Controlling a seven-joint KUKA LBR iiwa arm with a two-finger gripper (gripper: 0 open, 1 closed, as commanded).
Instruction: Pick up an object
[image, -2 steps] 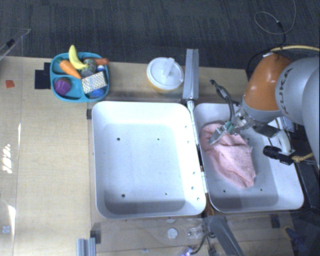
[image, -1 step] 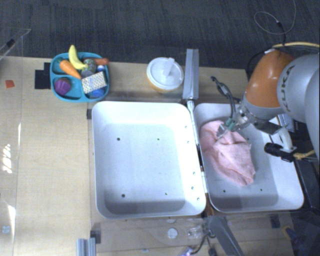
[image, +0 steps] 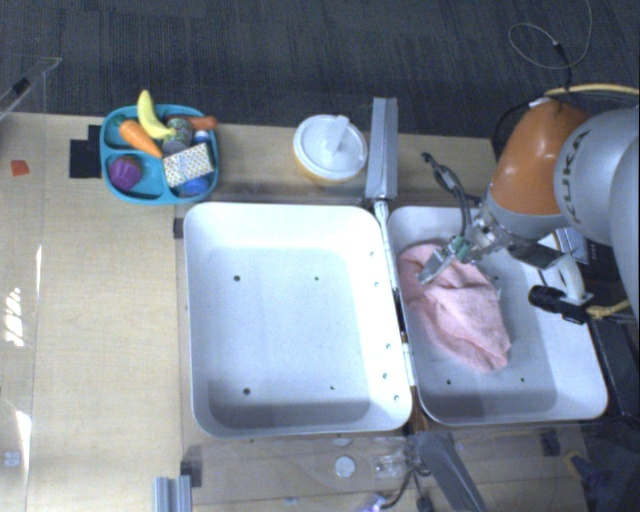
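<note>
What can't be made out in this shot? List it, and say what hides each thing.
- Claw: too small and blurred in the camera view to tell whether it grips the pink cloth.
- What lies beneath the pink cloth in the right bin: covered by its folds.
- Small items in the blue tray: partly too small to identify beyond the banana and carrot.
- Arm: cut off by the right edge.

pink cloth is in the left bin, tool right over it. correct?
Wrong bin. The camera view shows the pink cloth lying in the right bin, not the left bin. The tool is indeed over the cloth's upper edge.
</note>
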